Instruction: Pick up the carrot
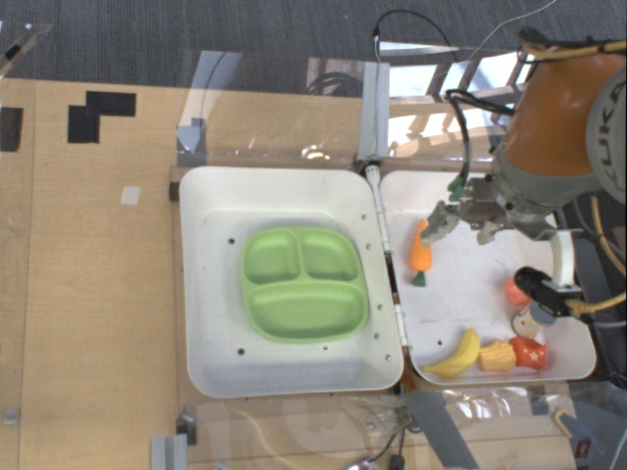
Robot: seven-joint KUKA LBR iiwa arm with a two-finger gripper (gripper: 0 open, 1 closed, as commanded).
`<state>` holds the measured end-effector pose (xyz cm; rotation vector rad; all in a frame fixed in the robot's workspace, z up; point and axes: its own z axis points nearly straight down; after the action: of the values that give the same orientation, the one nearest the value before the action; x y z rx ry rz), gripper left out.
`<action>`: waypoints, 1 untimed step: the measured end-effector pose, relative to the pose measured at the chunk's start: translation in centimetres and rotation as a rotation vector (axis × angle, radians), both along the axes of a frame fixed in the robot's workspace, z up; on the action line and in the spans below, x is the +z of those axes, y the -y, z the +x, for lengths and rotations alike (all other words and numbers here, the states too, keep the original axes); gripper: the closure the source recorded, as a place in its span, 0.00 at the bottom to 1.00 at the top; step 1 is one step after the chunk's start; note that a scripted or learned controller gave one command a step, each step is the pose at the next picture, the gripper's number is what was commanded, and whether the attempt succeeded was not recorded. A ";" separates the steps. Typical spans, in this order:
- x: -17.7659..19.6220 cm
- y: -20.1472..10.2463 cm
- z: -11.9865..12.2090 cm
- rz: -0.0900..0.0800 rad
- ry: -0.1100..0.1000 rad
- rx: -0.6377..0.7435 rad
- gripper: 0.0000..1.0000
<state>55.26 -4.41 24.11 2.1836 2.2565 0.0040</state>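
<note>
The carrot lies in the right bin, close to the wall that this bin shares with the left bin. It is orange with a small green end. The green end points toward the front edge of the bin. The carrot rests flat on the white floor and nothing lifts it.

The gripper hangs just beside the carrot, on the side away from the shared wall and a bit farther back. One grey finger reaches down toward the top end of the carrot. The fingers look spread apart, and nothing sits between them. The carrot is not held.

Farther from the carrot, near the front corner of the right bin, lie a banana, a piece of corn and a red toy food. They are well apart from the carrot, so they should not get in the way. A green plate with three parts sits in the left bin, across the shared wall from the carrot.

The step in hand looks like the reach, before any grab. Next, I think the gripper needs to slide a little toward the shared wall until the carrot is between its fingers. Then it should go down, squeeze, and lift. The wall is close to the carrot, so a finger could bump it.
</note>
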 end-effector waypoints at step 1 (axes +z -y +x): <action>-5.1 3.5 0.9 0.001 -0.002 -0.180 0.00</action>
<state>56.14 -7.87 18.99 2.3792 2.0516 0.0025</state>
